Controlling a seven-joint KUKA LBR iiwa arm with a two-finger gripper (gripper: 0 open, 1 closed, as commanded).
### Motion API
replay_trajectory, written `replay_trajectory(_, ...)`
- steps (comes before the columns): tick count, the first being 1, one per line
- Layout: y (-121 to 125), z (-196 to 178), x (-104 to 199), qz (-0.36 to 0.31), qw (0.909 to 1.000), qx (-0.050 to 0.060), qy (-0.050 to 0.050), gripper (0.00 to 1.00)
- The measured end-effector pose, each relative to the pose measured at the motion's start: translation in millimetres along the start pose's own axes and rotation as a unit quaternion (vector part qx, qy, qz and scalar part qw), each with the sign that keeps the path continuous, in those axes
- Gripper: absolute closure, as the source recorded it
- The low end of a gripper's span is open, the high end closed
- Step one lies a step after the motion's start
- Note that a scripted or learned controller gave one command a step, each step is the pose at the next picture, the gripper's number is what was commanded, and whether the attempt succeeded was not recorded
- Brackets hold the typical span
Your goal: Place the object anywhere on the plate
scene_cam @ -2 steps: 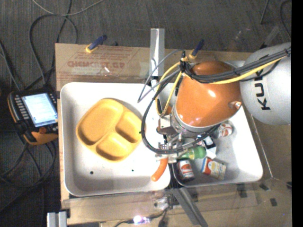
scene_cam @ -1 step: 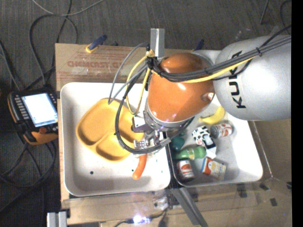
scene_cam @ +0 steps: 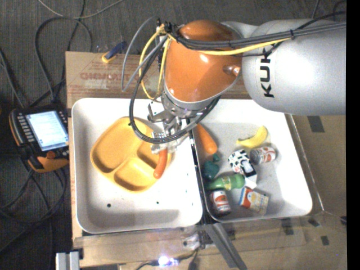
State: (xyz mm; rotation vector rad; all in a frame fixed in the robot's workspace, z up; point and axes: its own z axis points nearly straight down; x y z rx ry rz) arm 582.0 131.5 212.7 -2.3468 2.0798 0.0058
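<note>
A yellow divided plate (scene_cam: 121, 151) lies in the left bin (scene_cam: 140, 212). My gripper (scene_cam: 164, 145) hangs over the plate's right rim, under the orange wrist. It is shut on the upper end of a small orange sausage-shaped object (scene_cam: 161, 165). That object slants down over the plate's right compartment, its lower tip at the rim. I cannot tell whether the tip touches the plate.
The right bin (scene_cam: 298, 184) holds a carrot (scene_cam: 206, 140), a banana (scene_cam: 254, 136), a black-and-white cow toy (scene_cam: 241, 161), a green bottle (scene_cam: 226, 182), two small cans (scene_cam: 220, 202) and a carton (scene_cam: 254, 200). A tablet (scene_cam: 46, 129) lies left of the bins.
</note>
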Motion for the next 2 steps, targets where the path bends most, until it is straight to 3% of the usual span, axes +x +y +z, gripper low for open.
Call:
replay_trajectory(1, -72.0, -0.3, -44.9, -0.049, 0.9988, 0.0, -0.001, 1.0)
replay_trajectory(2, -72.2, -0.2, -43.9, -0.049, 0.9988, 0.0, 0.0, 0.0)
